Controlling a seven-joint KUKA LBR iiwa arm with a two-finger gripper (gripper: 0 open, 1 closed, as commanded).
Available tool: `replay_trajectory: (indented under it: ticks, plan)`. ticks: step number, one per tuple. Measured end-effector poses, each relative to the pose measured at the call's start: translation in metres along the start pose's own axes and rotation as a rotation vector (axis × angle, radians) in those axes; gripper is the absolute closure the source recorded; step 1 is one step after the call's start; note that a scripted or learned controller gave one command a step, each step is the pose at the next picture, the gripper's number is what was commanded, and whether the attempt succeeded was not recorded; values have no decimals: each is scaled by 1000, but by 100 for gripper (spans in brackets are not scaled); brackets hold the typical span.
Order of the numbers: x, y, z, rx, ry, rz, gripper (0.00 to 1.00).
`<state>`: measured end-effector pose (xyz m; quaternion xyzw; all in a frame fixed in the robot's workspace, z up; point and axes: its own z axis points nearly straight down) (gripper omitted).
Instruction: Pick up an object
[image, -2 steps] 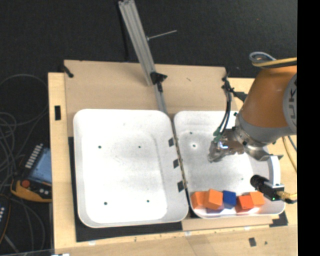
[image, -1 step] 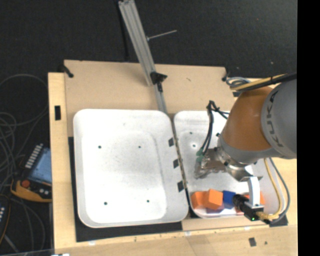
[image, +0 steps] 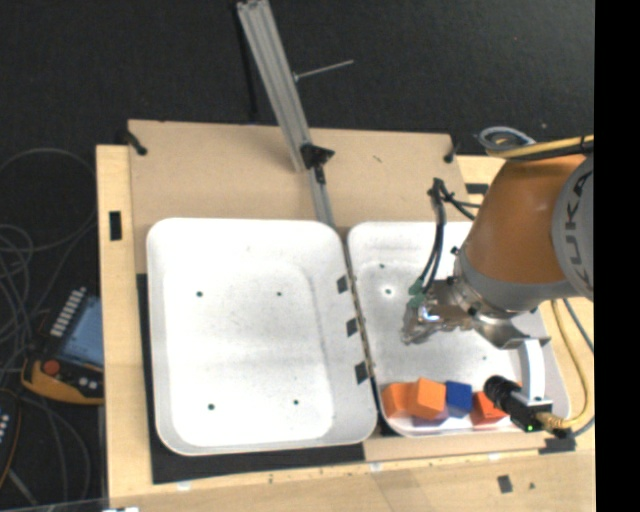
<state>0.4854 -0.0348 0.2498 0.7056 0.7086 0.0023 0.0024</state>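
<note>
The arm reaches in from the right over the right bin (image: 385, 250), its orange band and grey wrist covering much of that bin. My gripper (image: 420, 322) hangs above the middle of the right bin, over bare white floor. Along the bin's near edge lie an orange block (image: 418, 398), a blue block (image: 458, 397) and a smaller orange-red piece (image: 486, 407). They sit well below the gripper in the view and apart from it. Nothing shows between the fingers.
The left bin (image: 250, 330) lies beside the right one, with a row of clips along the shared edge. A grey metal rail (image: 285, 95) slants down from the top. Cables and a handheld pendant (image: 65, 360) lie off the bench at left.
</note>
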Motion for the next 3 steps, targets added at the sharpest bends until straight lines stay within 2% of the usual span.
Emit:
replay_trajectory:
  ticks: [1, 2, 3]
  plan:
    - [33, -1, 24, 8, 1, -1, 100]
    - [87, 5, 55, 11, 1, -3, 100]
    - [84, 6, 54, 7, 1, 5, 0]
